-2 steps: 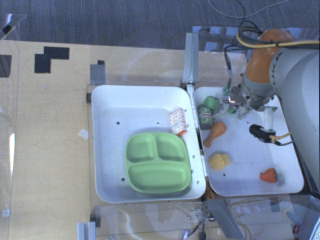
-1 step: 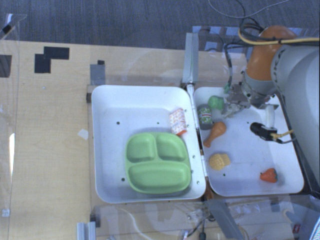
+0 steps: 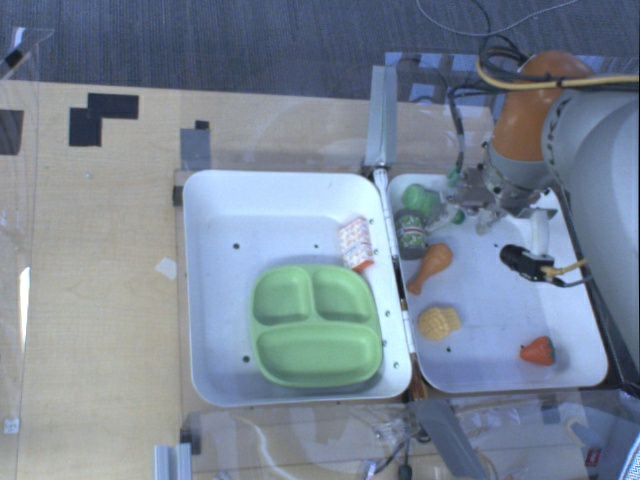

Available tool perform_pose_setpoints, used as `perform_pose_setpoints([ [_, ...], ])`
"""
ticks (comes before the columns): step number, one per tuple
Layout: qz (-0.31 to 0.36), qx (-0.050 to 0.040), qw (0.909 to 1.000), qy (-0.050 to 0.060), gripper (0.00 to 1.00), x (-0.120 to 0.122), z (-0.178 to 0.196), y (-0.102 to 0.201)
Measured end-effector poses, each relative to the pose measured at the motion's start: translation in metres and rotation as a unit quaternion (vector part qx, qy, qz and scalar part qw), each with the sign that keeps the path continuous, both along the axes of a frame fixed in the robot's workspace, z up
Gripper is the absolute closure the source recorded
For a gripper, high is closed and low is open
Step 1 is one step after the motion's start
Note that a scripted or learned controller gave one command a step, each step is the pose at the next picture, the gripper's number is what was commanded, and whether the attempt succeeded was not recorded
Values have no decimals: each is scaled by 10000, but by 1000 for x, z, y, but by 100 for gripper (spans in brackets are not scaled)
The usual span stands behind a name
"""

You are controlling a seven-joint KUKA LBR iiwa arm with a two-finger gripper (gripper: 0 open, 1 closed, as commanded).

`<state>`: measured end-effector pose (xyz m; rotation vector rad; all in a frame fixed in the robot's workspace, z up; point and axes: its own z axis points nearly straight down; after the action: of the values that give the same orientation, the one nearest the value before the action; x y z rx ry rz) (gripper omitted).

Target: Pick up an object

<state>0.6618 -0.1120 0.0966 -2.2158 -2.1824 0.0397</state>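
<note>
My gripper (image 3: 468, 208) hangs over the far part of the right bin (image 3: 500, 368), below the orange-banded wrist. Just left of it lies a green round toy (image 3: 418, 198), and a small dark-green can (image 3: 410, 234) sits in front of that. An orange-brown drumstick (image 3: 430, 265) lies at a slant near the bin's left wall. A yellow corn piece (image 3: 438, 321) rests nearer the front. A red-orange pepper (image 3: 537, 350) sits at the front right.
The left bin (image 3: 215, 268) holds a green divided plate (image 3: 316, 325) and a small pink-and-white packet (image 3: 354, 241) by its right wall. A raised divider (image 3: 395, 268) separates the two bins. The grey arm covers the right bin's far right corner.
</note>
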Motion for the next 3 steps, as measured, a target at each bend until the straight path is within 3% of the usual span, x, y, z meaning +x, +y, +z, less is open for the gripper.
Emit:
perform_pose_setpoints([
  [1, 965, -83, 9950, -226, 0, -4, -6, 12],
  [2, 985, -37, 9949, -228, 100, -3, 6, 18],
  [3, 963, -75, 9950, -242, 0, -2, 7, 12],
])
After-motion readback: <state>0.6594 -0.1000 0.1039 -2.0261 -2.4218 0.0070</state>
